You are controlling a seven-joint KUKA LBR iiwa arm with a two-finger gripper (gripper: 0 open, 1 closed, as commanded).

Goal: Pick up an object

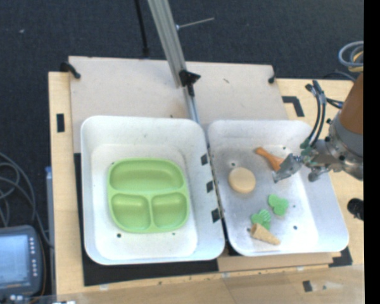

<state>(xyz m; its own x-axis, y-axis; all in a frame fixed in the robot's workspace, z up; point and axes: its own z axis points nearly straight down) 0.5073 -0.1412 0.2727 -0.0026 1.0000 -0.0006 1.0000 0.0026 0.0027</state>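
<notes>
The gripper [290, 168] hangs low over the right bin [323, 230], its tips just beside the orange carrot-shaped toy [267, 156]; whether it is parted or closed I cannot tell, and nothing shows between its tips. The tan round piece [242, 180] lies left of the gripper, the green pieces [271, 210] and cone [265, 234] below it. Farther left sits the green divided plate [147, 194]. Judging by this, nothing is lifted yet; grasp and raise remain.

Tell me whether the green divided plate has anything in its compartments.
Empty. The green divided plate lies flat in the left bin, and all three of its compartments show bare green.
</notes>
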